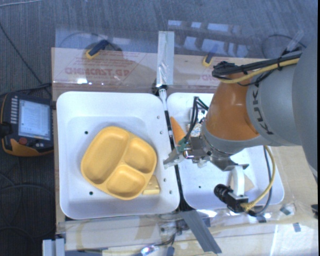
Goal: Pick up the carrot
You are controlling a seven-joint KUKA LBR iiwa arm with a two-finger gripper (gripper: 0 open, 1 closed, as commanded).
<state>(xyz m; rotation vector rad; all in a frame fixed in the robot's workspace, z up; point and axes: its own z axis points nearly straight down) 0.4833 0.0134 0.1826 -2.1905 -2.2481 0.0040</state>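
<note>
Your hand point(177, 154) sits low over the divider between the two bins, at the left edge of the right bin point(224, 201). The fingers are hidden under the wrist and its fittings, so you cannot tell how far they are spread or whether anything is between them. One carrot point(176, 127) lies in the right bin, hard against that bin's left wall, just above the hand; only its orange upper part shows, the rest passing under the arm point(232, 116). Count two white bins on the surface. The left bin point(66, 143) holds one yellow divided tray point(120, 161), with three compartments, sitting a little right of centre with its right corner near the divider. You have open floor along that bin's left and top sides. In the right bin, the arm covers most of the floor. One handheld pendant point(26, 124) lies left of the bins.
</note>
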